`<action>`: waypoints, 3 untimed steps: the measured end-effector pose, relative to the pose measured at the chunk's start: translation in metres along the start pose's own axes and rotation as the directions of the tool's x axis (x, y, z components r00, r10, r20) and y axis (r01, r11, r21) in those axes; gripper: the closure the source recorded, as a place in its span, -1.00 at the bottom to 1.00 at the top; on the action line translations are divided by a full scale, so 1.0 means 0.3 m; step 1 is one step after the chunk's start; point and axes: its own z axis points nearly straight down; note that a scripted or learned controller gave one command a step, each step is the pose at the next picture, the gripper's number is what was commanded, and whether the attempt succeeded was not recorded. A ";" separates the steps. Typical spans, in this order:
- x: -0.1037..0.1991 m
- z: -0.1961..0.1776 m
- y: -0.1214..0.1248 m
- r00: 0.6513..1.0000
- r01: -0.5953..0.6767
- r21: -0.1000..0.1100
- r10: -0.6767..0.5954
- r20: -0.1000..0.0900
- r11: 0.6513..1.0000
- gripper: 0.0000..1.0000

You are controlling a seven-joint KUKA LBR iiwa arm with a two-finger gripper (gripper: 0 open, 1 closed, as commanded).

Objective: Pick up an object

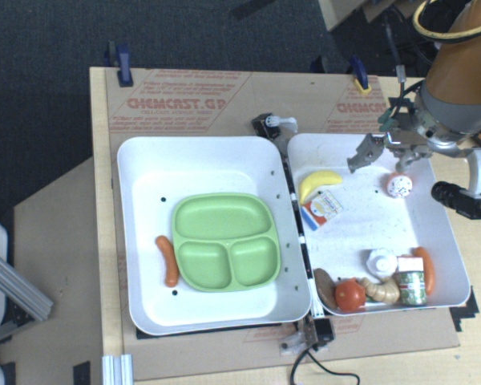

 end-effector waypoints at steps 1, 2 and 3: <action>0.048 0.269 0.152 1.000 0.002 0.005 -0.002 -0.001 1.000 -1.00; 0.049 0.473 0.202 1.000 0.000 0.001 0.000 -0.002 1.000 -1.00; 0.041 0.518 -0.091 1.000 -0.003 0.009 0.003 -0.002 1.000 -1.00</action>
